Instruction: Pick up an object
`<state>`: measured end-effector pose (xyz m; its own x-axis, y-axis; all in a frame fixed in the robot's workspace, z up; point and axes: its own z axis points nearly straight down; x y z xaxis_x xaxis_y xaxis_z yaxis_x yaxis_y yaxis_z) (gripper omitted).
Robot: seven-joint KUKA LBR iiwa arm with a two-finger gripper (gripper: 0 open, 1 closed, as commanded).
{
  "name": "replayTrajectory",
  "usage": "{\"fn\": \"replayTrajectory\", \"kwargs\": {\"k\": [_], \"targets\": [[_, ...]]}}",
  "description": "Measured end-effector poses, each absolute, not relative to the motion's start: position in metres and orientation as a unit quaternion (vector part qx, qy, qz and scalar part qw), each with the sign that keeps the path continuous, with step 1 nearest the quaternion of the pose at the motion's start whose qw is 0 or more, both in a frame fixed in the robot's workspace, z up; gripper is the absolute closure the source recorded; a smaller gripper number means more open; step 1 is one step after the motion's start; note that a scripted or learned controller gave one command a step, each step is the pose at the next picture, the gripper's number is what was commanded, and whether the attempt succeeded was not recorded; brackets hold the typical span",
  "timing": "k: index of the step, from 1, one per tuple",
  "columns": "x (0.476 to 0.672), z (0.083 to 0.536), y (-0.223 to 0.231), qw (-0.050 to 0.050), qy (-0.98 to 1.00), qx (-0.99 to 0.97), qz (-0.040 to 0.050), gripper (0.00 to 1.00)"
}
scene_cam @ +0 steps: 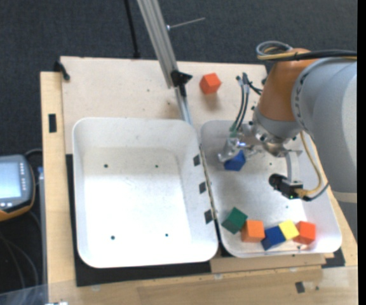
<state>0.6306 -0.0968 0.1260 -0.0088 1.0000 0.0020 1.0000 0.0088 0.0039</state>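
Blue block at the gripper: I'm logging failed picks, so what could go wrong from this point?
1. The blue block sits at the gripper tips, but whether it is clamped is unclear; it may drop back into the right bin.
2. It is close to the bins' shared rim, so a slip could tumble it into the left bin.

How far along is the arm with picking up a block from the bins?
Done: the arm has reached into the right bin and the gripper sits at a blue block. In hand: apparently that block, at its fingertips, though a firm grip isn't clear. Left: confirming the lift; five blocks lie along the bin's near edge, an orange cube on the bench.
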Motion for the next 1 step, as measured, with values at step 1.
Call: {"fn": "replayTrajectory", "kwargs": {"k": [1], "targets": [[0.6403,0.2002,0.0088,0.001,0.711,0.704,0.0032,1.0]]}}
